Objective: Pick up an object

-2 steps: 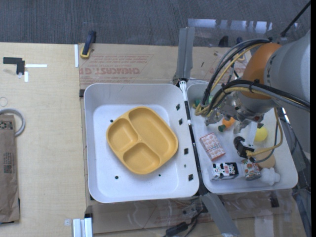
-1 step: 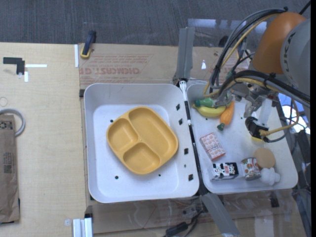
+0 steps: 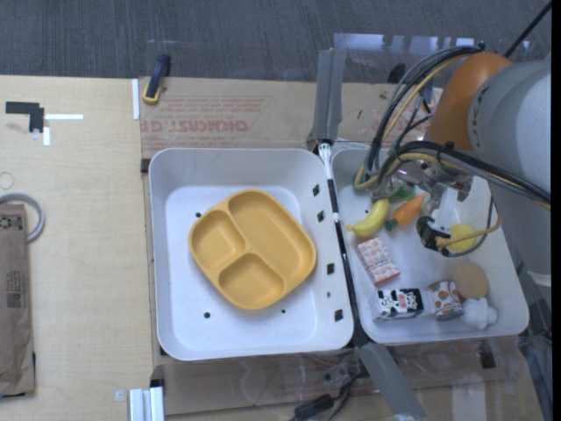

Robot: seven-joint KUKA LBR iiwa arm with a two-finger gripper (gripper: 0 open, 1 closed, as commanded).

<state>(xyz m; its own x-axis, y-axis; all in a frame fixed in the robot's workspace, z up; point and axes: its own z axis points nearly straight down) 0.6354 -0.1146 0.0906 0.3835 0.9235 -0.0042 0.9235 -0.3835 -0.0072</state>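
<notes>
The right bin (image 3: pixel 513 318) holds a yellow banana (image 3: pixel 372 217), an orange carrot (image 3: pixel 406 210), a pink patterned box (image 3: pixel 378 260), a small black-and-white carton (image 3: pixel 400 302), a red-labelled can (image 3: pixel 445 299), a tan round biscuit (image 3: pixel 471 280) and a white lump (image 3: pixel 479 312). My gripper (image 3: pixel 421 189) reaches down into the back of this bin, just above the carrot and beside the banana. Cables and the wrist cover its tips. Nothing can be seen held in it.
The left bin (image 3: pixel 175 323) carries a yellow divided plate (image 3: pixel 252 248). The grey arm with its orange band (image 3: pixel 469 95) and looping cables hang over the right bin's far right side. A brown bag (image 3: pixel 13 296) lies at the bench's left edge.
</notes>
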